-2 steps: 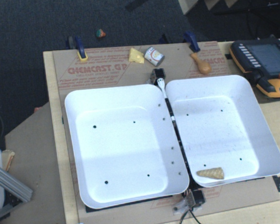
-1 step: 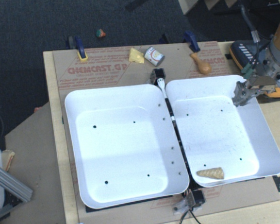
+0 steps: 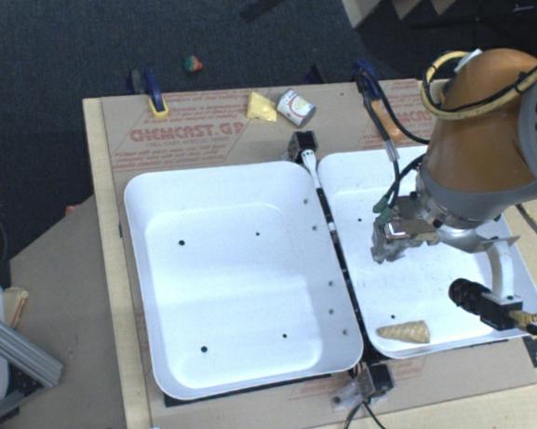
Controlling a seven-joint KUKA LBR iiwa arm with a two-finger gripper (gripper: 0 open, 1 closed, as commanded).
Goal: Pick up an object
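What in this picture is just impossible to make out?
Camera view:
- Right bin: much of its floor hidden under the arm.
- Gripper: blurred; any grasp unclear.
- Yellow scrap and pale item, top centre: too small to identify.

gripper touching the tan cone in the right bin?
Apart. The camera view shows the gripper over the middle of the right bin, with a stretch of bare white floor between it and the tan cone by the bin's near edge.

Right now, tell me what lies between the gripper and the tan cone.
In the camera view, bare white floor of the right bin separates gripper and tan cone.
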